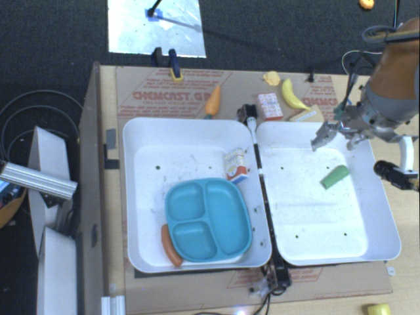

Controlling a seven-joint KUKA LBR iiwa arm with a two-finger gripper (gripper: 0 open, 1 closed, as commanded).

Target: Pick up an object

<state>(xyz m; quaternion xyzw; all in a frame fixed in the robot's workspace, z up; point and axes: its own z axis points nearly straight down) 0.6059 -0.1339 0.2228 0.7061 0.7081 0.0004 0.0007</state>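
Hovering with metal fingers spread and empty, the end effector (338, 136) is above a green block (335, 176) in the smooth white right bin (377, 245).

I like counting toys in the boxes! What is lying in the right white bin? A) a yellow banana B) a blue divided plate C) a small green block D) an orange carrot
C: the small green block lies alone on the floor of the right white bin, while the blue divided plate sits in the left white bin.
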